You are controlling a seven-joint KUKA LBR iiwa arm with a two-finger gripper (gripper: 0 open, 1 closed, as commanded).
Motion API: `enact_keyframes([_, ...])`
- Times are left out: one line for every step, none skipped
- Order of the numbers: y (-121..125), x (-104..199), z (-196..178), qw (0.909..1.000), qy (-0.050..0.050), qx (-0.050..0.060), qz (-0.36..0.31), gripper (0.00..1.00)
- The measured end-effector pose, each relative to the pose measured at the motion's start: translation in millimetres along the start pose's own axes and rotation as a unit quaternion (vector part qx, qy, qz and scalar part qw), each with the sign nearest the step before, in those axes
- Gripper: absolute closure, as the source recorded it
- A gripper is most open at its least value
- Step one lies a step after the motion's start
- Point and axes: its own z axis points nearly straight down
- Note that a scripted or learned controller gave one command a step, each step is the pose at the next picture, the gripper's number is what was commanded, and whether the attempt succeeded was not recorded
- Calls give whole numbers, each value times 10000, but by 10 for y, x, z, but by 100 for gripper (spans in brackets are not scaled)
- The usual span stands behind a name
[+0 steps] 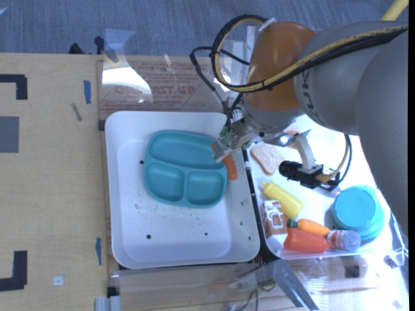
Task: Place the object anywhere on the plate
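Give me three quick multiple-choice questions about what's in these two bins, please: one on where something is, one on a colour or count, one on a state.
1. Where is the blue plate?
A. left bin
B. right bin
C. on the floor

2. How many compartments does the plate have?
A. one
B. three
C. six

3. Where is the small orange object at the gripper?
A. at the plate's right rim
B. in the blue bowl
C. under the yellow bottle

Answers:
1 A, it sits in the left bin.
2 B, one long section and two smaller ones.
3 A, it overlaps the right rim just below the gripper.
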Motion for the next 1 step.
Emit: enact_keyframes([-228, 244, -24, 9959, -8, -11, -903, 100])
